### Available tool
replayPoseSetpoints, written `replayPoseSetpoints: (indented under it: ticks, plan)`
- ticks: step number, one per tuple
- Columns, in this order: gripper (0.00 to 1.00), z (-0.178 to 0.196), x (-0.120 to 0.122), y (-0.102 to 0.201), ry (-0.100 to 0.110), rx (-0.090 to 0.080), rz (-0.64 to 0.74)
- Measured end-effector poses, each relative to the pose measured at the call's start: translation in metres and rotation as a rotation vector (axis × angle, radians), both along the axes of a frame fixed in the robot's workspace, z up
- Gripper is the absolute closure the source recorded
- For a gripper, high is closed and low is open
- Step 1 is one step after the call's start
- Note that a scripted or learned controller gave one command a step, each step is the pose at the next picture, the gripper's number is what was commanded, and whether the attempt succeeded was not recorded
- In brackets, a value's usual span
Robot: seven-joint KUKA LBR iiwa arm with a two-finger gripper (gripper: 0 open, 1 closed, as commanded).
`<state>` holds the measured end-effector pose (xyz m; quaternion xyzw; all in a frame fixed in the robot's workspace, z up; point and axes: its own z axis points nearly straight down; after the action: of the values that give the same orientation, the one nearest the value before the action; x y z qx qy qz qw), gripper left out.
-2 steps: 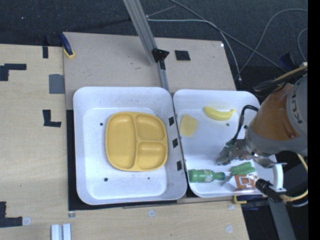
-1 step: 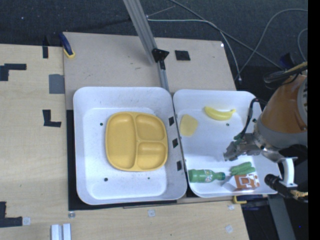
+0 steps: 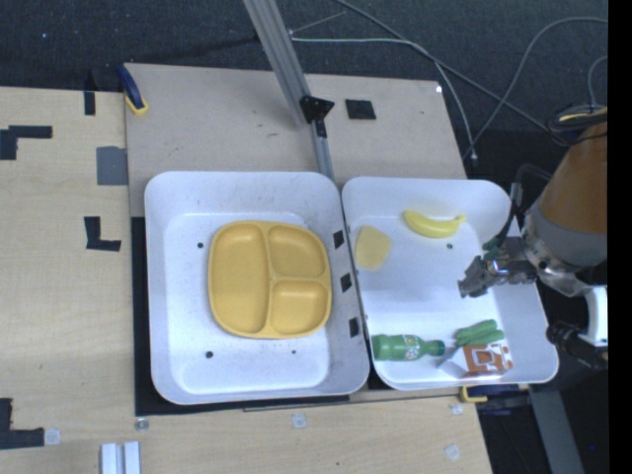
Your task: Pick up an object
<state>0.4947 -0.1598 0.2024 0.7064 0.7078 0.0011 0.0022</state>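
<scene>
Objects: four loose items lie in the right bin (image 3: pixel 395 197): one banana (image 3: pixel 434 224), one pale yellow flat piece (image 3: pixel 372 248), one green bottle (image 3: pixel 405 346), one green-and-orange packet (image 3: pixel 482 349).
Fingers: the gripper (image 3: pixel 478 276) hangs over the right bin's 3 o'clock side; how far its fingers are parted cannot be told from this dark cluster, and nothing shows between them.
Nearest things: packet just toward 6 o'clock of the gripper; banana toward 11 o'clock, apart from it; bottle toward 7 o'clock, lying on its side, cap end pointing at the packet.
Flat piece: near the right bin's 9 o'clock wall.
Arm: one, grey with an orange band (image 3: pixel 581 191), reaching in from 3 o'clock.
Left bin (image 3: pixel 178 265): one yellow divided tray (image 3: pixel 269 278) with three compartments, about centred.
Worktop (image 3: pixel 197 117): two white bins touching side by side.
</scene>
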Motion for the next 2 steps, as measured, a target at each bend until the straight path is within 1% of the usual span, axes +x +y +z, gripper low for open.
replayPoseSetpoints:
  ticks: [1,2]
  plan:
    - [1.0,0.05,0.001,0.0,0.0,0.0,0.0]
    - [1.0,0.05,0.023,0.045,0.005,0.003,0.004]
